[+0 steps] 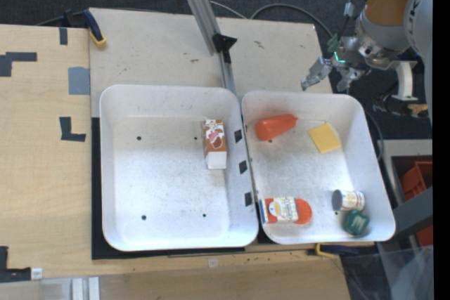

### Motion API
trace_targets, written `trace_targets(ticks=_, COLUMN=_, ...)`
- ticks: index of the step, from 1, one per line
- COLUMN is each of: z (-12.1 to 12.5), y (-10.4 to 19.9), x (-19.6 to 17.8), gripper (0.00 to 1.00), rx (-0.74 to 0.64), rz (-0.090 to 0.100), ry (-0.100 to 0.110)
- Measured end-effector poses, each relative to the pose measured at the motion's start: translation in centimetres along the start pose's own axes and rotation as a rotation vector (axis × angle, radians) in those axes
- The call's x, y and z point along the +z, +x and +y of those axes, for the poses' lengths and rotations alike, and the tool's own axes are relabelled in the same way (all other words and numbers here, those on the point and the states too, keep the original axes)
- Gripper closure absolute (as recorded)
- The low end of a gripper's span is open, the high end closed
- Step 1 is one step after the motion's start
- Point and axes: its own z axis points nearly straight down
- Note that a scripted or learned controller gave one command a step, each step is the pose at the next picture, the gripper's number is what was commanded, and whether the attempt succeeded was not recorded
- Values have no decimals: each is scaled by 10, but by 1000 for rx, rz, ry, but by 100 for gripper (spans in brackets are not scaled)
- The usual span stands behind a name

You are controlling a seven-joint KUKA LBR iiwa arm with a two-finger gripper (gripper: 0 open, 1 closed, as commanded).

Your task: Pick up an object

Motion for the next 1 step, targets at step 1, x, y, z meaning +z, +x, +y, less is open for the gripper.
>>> trace_targets(ticks=1, z=5, y=3, x=63, gripper=0, rx=0, rz=1, ry=5)
